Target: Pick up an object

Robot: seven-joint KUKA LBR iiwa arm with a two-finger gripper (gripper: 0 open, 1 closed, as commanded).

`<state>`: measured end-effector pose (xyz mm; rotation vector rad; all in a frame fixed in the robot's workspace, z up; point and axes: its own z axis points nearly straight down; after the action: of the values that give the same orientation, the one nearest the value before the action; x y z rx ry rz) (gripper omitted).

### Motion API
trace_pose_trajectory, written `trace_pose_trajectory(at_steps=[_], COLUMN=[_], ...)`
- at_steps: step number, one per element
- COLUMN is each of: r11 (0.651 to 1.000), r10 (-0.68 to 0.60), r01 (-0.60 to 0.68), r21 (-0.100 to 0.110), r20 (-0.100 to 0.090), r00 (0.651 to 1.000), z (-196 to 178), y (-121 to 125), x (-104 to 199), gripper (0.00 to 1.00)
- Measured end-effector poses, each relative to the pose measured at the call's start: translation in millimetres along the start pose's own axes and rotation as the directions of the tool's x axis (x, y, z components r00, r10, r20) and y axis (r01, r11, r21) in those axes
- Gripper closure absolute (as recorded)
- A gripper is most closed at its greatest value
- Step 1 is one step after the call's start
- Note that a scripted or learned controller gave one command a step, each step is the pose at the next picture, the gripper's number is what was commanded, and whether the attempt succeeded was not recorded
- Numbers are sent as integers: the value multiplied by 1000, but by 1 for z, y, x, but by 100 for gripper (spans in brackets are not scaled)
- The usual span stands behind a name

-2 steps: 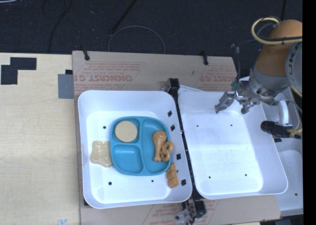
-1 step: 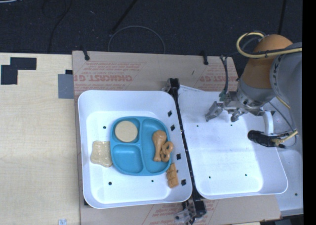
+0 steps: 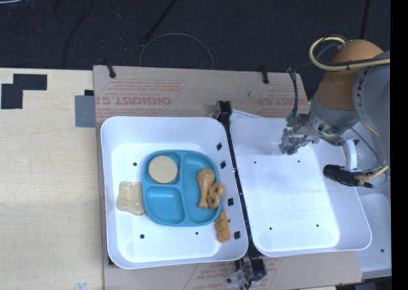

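Two white bins sit side by side, the arm's gripper (image 3: 292,143) over the right bin (image 3: 319,231), its grip too blurred to tell, while the left bin (image 3: 121,142) holds a blue tray (image 3: 167,209) carrying a round cracker (image 3: 162,169) and a pretzel (image 3: 209,188).

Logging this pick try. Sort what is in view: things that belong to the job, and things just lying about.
Job:
- pincer, over the right bin
- round biscuit, on the blue tray
- pretzel piece, on the tray
- pale piece, beside the tray
- brown piece, by the divider

Lying about:
- left bin
- cardboard
- cables
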<state>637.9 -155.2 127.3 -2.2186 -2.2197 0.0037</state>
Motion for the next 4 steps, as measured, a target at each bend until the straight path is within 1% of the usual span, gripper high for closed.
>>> trace_pose_trajectory(at_steps=[1,2,3,4], r11=[1000,1000,1000,1000], r10=[2,1,0,-4], r01=[-2,-1,0,4], r21=[-6,-7,-5,0], r20=[1,1,1,-2], r00=[1000,1000,1000,1000], z=[-53,-105,-132,-132], y=[-7,-17,-17,-37], x=[-7,-5,-6,48], gripper=[100,100,100,100])
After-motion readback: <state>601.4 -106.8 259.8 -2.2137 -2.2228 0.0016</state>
